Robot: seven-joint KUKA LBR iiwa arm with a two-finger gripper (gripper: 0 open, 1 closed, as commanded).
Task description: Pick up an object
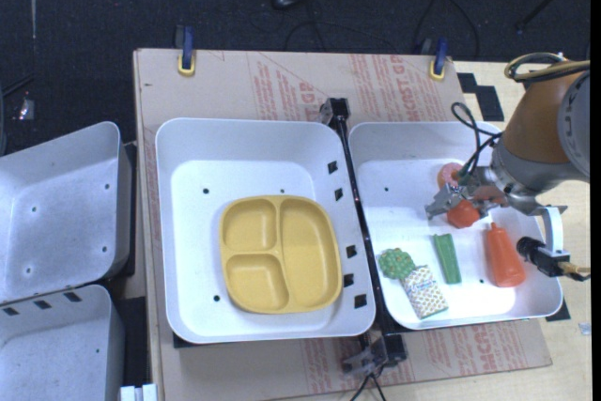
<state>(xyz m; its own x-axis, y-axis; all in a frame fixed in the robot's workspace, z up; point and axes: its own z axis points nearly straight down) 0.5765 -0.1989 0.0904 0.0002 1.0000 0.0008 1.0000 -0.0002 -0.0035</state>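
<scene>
My gripper [454,202] is low in the right bin [394,146], near its back right. A round red object [463,216] lies right under the gripper's tip, touching or nearly touching it. A second red-orange piece [450,173] peeks out just behind the gripper. An orange carrot-shaped toy [502,255] lies to the right of the red object. Nearer the front lie a green stick [447,257], a green broccoli-like toy [395,262] and a small patterned box [425,291].
The left bin [188,155] holds a yellow divided plate [280,253]. A black divider [352,192] runs between the two bins. The arm's orange band [540,122] hangs over the right bin's far right corner. A spare white bin [56,202] lies off the bench at left.
</scene>
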